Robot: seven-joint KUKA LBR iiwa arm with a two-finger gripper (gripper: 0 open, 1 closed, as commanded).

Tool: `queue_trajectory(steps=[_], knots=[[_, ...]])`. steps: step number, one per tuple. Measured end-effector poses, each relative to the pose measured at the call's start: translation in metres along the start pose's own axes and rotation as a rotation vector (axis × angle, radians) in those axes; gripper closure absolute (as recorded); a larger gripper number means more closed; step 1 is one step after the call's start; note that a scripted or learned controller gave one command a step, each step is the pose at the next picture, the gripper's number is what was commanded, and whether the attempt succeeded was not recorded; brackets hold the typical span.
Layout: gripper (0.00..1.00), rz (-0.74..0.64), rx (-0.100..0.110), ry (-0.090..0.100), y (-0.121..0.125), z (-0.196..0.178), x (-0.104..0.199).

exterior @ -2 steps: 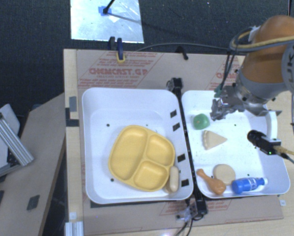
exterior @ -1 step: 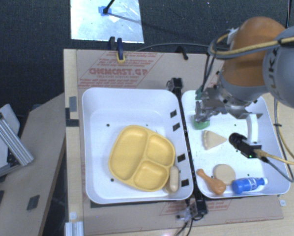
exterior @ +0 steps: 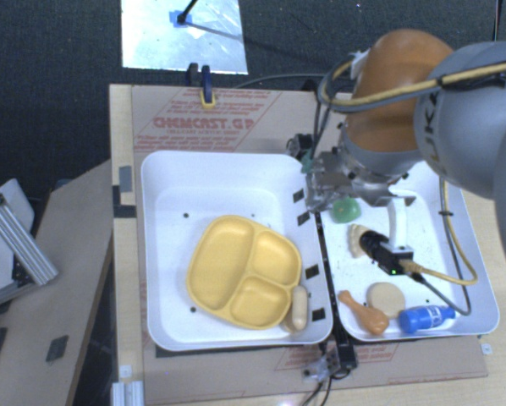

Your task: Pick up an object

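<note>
My gripper (exterior: pixel 327 194) hangs over the near-left part of the right bin (exterior: pixel 481 299), close to the divider between the bins. A small green object (exterior: pixel 347 211) lies right beside it, partly under the wrist; whether the gripper touches it is hidden. A pale cream piece (exterior: pixel 358 239) sits just in front of the green one. Nearer the front edge lie a round tan disc (exterior: pixel 386 297), an orange drumstick-shaped toy (exterior: pixel 363 312) and a blue bottle (exterior: pixel 427 317).
The left bin (exterior: pixel 173 189) holds a yellow divided plate (exterior: pixel 243 271) with a beige roll-shaped object (exterior: pixel 299 308) at its front right corner. The grey arm with its orange band (exterior: pixel 397 74) covers the back of the right bin.
</note>
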State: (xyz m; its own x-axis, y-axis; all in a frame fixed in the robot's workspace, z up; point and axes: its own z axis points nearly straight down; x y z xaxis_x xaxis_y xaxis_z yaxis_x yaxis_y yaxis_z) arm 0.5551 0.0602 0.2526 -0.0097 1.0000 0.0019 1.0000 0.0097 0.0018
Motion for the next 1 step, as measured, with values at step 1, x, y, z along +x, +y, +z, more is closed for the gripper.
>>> queue_trajectory(steps=[1], knots=[[1.0, 0.001, 0.002, 0.0, -0.0049, 0.0114, 0.0438]])
